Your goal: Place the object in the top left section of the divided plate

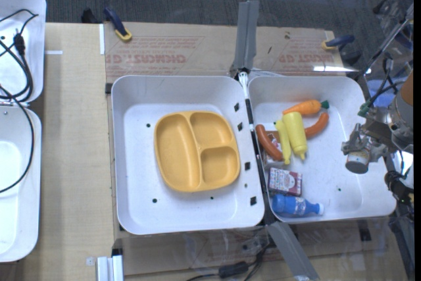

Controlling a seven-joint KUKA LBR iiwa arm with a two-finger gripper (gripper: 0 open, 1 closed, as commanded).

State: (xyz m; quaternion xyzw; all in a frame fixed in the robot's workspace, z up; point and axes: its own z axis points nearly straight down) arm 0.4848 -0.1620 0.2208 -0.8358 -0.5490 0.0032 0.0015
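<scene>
Toy food for your task lies in the right bin (342,204): carrot (304,107), mustard bottle (295,133), two sausages, a small carton (285,181), a blue bottle (295,206). Your yellow divided plate (196,150) sits in the left bin (131,207). Your gripper (357,159) hovers at the right bin's right edge; you cannot tell its opening or any hold.

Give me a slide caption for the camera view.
Gripper at the right bin's right side beside toy foods; yellow divided plate waits in the left bin.
</scene>
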